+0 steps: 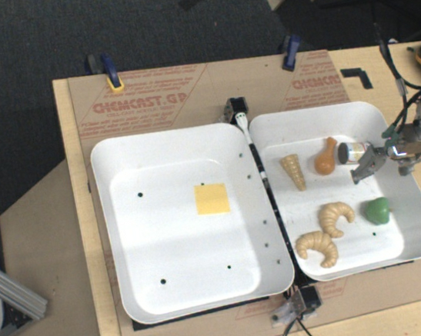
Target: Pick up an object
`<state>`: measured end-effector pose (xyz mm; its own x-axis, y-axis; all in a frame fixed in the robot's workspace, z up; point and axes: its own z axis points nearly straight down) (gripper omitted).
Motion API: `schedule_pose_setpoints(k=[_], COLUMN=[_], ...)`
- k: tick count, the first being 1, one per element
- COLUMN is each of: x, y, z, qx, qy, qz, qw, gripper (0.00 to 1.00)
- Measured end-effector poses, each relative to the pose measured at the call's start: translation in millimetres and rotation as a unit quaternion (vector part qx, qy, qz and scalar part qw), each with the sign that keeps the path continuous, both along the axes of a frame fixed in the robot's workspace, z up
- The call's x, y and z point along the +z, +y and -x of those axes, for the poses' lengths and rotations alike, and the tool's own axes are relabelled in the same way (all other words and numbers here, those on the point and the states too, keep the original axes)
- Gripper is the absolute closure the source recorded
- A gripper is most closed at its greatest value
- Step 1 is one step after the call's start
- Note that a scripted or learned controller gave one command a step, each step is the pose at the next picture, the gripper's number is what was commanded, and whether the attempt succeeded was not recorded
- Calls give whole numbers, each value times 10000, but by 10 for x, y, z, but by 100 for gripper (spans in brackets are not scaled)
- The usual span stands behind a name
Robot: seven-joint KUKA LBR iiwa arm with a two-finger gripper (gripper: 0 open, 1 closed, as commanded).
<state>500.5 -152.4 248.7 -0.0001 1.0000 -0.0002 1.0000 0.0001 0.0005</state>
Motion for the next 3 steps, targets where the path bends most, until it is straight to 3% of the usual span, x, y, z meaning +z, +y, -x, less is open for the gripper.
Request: schedule_pose_setpoints(k=[1, 2, 3], x=[-1654, -1638, -1637], y=[-3, 217, 194], z=[-444, -1129, -1101], qx=[9, 24, 2], qy=[64, -23, -1], qz=[-20, 0, 0], qw=[10000, 10000, 10000], gripper=[0, 0, 0])
